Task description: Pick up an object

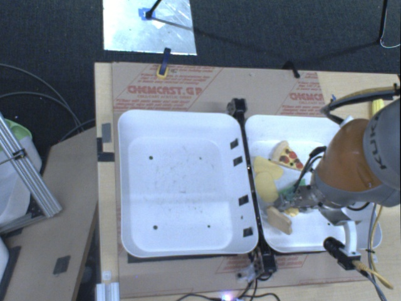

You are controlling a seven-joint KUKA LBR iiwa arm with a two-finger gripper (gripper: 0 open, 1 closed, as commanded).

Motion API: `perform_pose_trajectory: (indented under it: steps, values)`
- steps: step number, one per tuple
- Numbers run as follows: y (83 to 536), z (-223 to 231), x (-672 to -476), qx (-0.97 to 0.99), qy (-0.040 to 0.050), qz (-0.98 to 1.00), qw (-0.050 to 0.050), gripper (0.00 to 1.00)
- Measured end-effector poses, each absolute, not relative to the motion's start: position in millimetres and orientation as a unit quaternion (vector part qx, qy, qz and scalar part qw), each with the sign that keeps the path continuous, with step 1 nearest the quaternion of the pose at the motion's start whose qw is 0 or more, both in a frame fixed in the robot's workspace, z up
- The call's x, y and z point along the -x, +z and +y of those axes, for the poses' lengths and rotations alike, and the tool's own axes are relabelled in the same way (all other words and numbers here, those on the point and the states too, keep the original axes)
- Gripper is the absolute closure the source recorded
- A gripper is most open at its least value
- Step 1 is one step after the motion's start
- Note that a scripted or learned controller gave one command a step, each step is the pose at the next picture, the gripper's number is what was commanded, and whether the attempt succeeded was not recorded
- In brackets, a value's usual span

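Looming over the right bin (313, 246), the grey arm (351, 162) lowers its gripper (289, 199) among a pizza slice (287, 156), yellow pieces (267, 175) and tan wedge (279, 221); we cannot tell its grip. Left bin (182, 184) adjoins.

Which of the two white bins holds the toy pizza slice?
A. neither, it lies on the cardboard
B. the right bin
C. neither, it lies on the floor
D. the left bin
B: the pizza slice lies inside the right bin, near its upper middle, next to yellow pieces and close to the arm.
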State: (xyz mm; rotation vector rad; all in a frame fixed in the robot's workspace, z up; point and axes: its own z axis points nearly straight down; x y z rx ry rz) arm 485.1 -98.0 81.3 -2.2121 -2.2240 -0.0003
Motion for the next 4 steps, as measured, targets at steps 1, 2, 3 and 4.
perform_pose_trajectory:
  steps: [1, 2, 3, 4]
  values:
    - [94.7, -101.3, -488.0, 0.706, -0.0015, -0.708, -0.001, 1.00]
    - [208.2, -40.8, -500.1, 0.703, -0.0059, -0.711, -0.004, 1.00]
    - [294.4, 22.7, -511.7, 0.703, -0.0049, -0.711, -0.003, 1.00]
    - [371.2, 113.0, -492.6, 0.702, -0.0056, -0.712, -0.002, 1.00]
